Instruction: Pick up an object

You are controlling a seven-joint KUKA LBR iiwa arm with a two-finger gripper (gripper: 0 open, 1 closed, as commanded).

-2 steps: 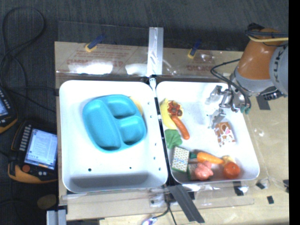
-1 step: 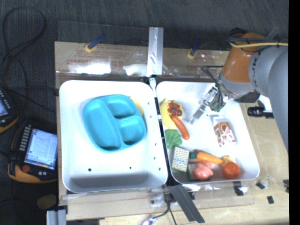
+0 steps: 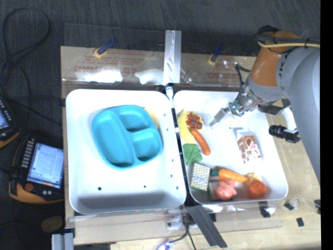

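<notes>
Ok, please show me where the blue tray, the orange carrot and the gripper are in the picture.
blue tray (image 3: pixel 126 135): camera view, on the ridge between its compartments.
orange carrot (image 3: pixel 232 175): camera view, on the middle of its body.
gripper (image 3: pixel 220 117): camera view, midway between its fingertips, above the right bin.

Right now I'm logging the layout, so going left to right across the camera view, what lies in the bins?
Blue tray in the left bin → sausage in the right bin → gripper hovering above → small patterned packet → tomato.
</notes>
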